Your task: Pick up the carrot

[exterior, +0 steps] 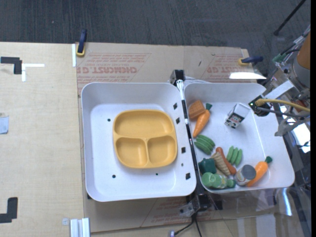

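Two white bins sit side by side. The left bin (94, 147) holds a yellow divided plate (145, 138). The right bin (269, 132) holds toy food: one carrot (201, 122) near its upper left, another carrot (258, 172) at lower right. The gripper (237, 116) hovers mid-bin, grasping nothing.

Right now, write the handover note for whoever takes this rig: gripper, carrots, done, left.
Gripper: over the upper middle of the right bin, above the toys; whether its fingers are open or shut can't be told, and nothing shows between them.
Carrots: two in the right bin. One carrot lies near the bin's upper left, beside the divider; the other carrot lies at the lower right corner.
Left bin holds the yellow divided plate.
Done: nothing lifted. Left: the whole pick.
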Motion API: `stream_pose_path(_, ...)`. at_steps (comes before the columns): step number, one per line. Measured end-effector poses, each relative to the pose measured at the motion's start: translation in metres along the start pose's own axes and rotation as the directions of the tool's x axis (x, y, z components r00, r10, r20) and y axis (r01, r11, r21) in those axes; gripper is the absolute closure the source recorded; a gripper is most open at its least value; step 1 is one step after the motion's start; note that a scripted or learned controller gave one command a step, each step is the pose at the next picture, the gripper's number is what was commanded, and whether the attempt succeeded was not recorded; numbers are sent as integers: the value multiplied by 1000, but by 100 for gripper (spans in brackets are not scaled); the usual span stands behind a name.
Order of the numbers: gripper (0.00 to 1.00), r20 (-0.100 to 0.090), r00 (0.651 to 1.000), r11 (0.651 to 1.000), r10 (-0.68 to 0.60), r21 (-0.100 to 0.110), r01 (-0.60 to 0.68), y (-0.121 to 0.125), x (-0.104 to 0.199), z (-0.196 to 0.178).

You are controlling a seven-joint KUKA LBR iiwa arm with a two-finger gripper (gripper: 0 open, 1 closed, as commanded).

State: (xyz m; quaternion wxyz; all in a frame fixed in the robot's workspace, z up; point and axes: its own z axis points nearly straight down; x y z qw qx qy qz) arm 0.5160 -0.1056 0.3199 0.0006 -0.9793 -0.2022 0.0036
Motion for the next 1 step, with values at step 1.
stream_pose_path(1,0,1,998,998,56,2,-56,-36,53,130)
